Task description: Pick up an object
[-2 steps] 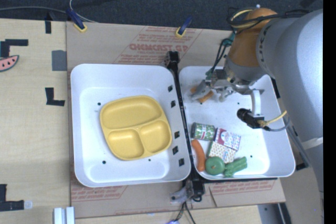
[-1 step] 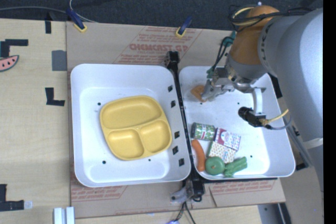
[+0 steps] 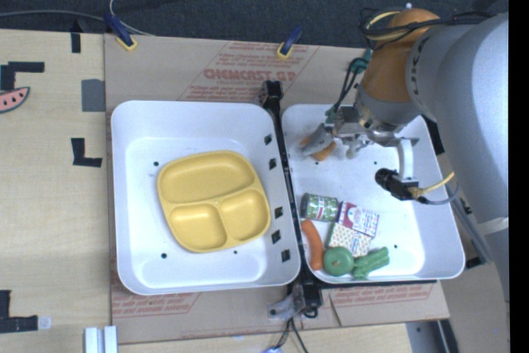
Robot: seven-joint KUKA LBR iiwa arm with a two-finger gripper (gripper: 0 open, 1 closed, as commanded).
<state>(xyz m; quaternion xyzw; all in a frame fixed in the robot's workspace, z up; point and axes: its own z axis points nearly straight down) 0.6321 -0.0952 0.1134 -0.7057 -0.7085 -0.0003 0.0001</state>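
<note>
The gripper (image 3: 331, 138) hangs at the right bin's (image 3: 430, 254) eleven o'clock. Its fingers pinch a small orange-brown piece (image 3: 322, 150). Toys (image 3: 343, 240) crowd seven o'clock.

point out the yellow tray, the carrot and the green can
yellow tray (image 3: 213, 200), camera view, on its large top compartment.
carrot (image 3: 313, 242), camera view, mid-length.
green can (image 3: 320, 207), camera view, on its side label.

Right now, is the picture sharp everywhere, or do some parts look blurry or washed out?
In the camera view, the yellow tray looks fairly crisp; the claw is smeared and hard to read; the big grey arm nearest the lens is soft; the white bins look bright, with little detail.
</note>
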